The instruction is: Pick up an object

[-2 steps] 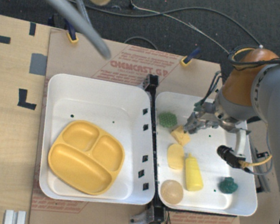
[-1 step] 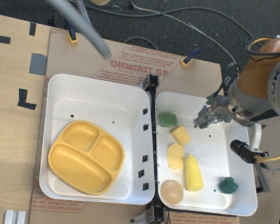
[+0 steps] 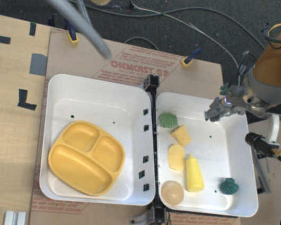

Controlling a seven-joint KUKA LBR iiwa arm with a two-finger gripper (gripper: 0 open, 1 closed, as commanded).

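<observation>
A: While the yellow divided plate point(image 3: 87, 157) fills the left bin point(image 3: 58, 89), what sits in the right bin point(image 3: 242, 208)?

B: A green ball point(image 3: 167, 120) at ten o'clock, yellow bottle point(image 3: 193, 174) at centre, dark green piece point(image 3: 228, 186) at four.

A: And the gripper point(image 3: 214, 112)?

B: Hovering at the bin's twelve o'clock edge, carrying nothing. I cannot tell how its jaws stand. The pick is not yet made.
</observation>
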